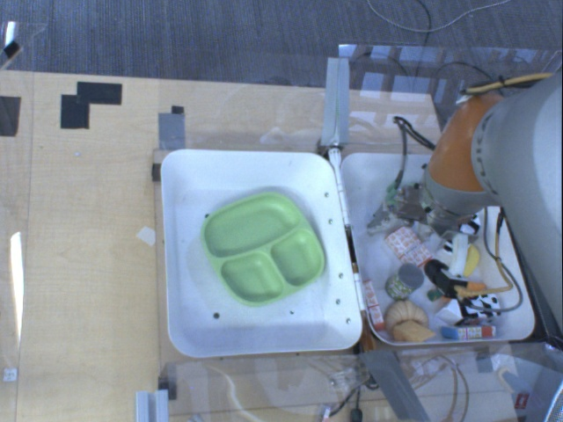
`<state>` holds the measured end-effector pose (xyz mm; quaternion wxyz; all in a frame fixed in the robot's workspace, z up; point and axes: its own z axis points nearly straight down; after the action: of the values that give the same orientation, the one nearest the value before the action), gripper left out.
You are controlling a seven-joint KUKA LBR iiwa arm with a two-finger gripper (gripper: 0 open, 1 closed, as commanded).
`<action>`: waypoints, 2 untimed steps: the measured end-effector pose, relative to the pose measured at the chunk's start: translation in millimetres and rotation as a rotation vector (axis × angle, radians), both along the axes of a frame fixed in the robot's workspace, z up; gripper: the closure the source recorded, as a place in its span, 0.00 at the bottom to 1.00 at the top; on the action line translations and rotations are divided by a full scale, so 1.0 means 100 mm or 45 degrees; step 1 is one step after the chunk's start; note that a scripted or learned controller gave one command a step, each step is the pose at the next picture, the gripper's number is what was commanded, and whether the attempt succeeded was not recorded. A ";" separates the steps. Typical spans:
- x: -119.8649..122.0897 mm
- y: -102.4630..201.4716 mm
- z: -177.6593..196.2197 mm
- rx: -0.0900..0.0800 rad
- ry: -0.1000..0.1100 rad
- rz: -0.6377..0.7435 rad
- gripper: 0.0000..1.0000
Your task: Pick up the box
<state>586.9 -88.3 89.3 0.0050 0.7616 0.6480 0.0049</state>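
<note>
A small flat box point(410, 243) with a red and white pattern lies tilted in the right bin point(361, 183), near its middle. My gripper point(398, 213) hangs over the upper part of that bin, just above and to the left of the box, under the orange wrist band point(456, 155). The gripper's metal parts blur into the clutter. From this slant I cannot see whether it touches the box. Nothing is visibly held.
The right bin also holds a round can point(405, 282), a bread-like lump point(407, 318), a banana point(471, 258), a black-and-white toy point(481, 305), a small carton point(466, 331) and a narrow packet point(373, 301). A green divided plate point(262, 247) lies in the left bin point(180, 262).
</note>
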 end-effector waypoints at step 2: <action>0.02 0.02 0.12 0.002 -0.006 0.015 0.00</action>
<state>589.1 -85.8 101.5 0.0060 0.7578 0.6524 0.0070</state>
